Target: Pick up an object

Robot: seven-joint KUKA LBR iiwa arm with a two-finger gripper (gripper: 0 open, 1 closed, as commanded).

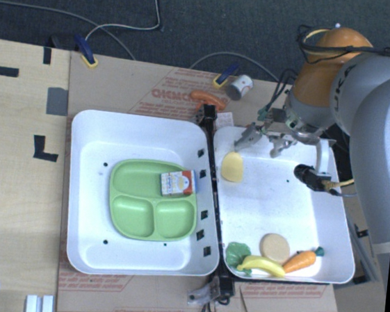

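I see my gripper [261, 142] with fingers spread and gripping nothing, just above the pale yellow piece [232, 167] in the right bin [333, 230]. Near that bin's front edge lie a banana [261, 265], carrot [300, 260] and biscuit [275, 247]; the left bin [88, 174] holds a green tray [144, 205] carrying a small carton [177, 183].

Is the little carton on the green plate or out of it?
On it. The small carton lies on the green divided plate, near its upper right edge, in the left bin.

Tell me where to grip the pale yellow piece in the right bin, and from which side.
Grip the pale yellow piece across its rounded middle, coming straight down from above. It lies alone on the bin floor, with open space on most sides, and the gripper is close beside it.
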